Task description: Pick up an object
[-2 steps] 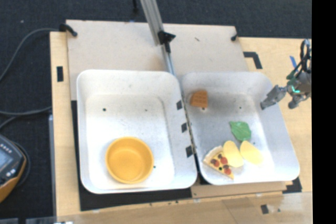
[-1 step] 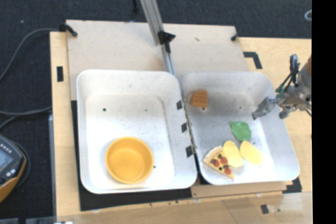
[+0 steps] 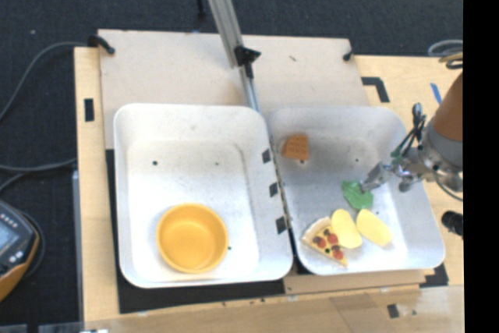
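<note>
The round yellow plastic bowl [image 3: 192, 237] is sitting untouched in the left bin while my claw [image 3: 373, 179], spread and empty, is hovering just above the small flat green piece [image 3: 358, 194] in the right bin, nothing lifted yet.

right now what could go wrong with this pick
1. The pincer sits beside the green piece, which lies flat, so it may slide away rather than lift.
2. The yellow pieces and pizza slice crowd just below it and could get nudged.
3. The right bin wall is close behind.
</note>
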Controlling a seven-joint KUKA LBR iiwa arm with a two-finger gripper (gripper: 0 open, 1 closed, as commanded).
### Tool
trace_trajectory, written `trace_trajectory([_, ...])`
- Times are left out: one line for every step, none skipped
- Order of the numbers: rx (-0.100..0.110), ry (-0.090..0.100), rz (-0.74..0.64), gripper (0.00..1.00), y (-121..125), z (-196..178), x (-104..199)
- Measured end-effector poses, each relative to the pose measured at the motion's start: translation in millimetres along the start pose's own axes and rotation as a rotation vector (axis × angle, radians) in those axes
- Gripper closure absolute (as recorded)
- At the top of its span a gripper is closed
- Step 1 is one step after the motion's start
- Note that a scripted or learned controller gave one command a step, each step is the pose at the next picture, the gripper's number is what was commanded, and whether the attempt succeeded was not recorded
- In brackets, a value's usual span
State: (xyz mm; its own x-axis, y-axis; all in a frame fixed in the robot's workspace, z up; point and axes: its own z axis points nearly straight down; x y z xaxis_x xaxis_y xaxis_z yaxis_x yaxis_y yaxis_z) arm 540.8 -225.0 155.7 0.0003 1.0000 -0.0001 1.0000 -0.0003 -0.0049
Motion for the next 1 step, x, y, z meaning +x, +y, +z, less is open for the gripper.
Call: trace_trajectory([-0.002, -0.001, 0.001, 0.0, -0.6, 52.6, -0.7])
